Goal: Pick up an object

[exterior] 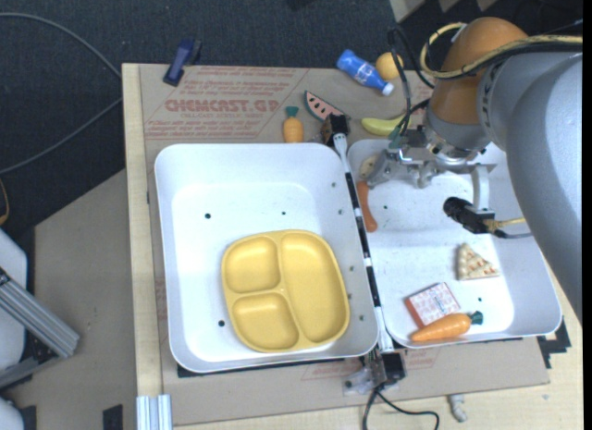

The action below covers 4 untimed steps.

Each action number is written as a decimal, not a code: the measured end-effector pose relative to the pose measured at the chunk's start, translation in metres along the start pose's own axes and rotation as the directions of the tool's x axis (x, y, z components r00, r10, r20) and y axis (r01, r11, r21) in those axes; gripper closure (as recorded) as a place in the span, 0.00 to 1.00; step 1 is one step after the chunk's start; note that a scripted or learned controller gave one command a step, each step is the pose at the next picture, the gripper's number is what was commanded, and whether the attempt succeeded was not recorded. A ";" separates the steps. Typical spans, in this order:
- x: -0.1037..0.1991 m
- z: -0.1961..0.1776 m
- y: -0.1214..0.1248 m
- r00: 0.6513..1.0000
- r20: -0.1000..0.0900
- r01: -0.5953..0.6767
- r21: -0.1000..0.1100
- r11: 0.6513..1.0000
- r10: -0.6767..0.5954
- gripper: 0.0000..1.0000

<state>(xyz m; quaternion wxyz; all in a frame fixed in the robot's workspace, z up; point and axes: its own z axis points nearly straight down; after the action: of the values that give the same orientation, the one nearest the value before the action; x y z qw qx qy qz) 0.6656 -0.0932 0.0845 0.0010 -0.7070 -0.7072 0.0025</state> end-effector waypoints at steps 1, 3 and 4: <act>0.000 0.000 0.000 1.000 -0.001 0.000 0.000 1.000 0.000 0.00; 0.000 0.000 0.000 1.000 0.000 0.001 0.000 1.000 -0.001 0.00; 0.000 0.000 0.000 1.000 0.000 0.000 0.000 1.000 0.000 0.00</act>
<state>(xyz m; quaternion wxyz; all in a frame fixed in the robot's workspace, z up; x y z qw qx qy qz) 0.6656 -0.0932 0.0845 0.0012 -0.7068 -0.7074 0.0025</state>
